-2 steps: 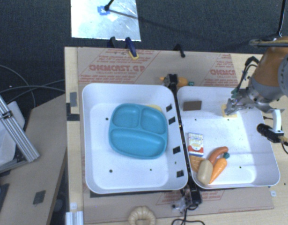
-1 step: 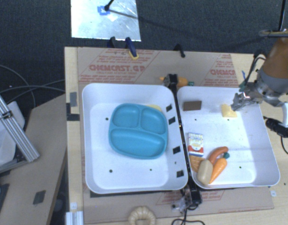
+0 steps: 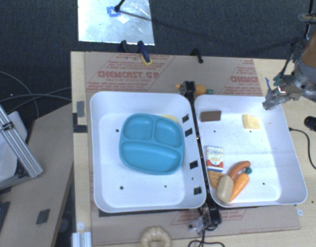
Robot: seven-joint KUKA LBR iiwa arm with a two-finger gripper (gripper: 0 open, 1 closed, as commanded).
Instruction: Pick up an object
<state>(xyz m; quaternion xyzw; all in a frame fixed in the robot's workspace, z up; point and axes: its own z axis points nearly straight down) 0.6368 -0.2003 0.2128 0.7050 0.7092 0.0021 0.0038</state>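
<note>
Presently in approach: gripper (image 3: 271, 101), finger state not discernible, sits above the right bin (image 3: 281, 153) far corner, holding nothing visibly; nearest target, yellow block (image 3: 251, 121), needs descent leftward.

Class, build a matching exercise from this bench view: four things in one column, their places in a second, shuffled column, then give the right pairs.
Things:
1. blue divided plate
2. brown block
3. yellow block
4. carrot

Places:
A. right bin, far side, nearest the gripper
B. right bin, near corner, among the toy food
C. middle of the left bin
D. right bin, far side, beside the divider

Pairs: 1-C, 2-D, 3-A, 4-B
</note>
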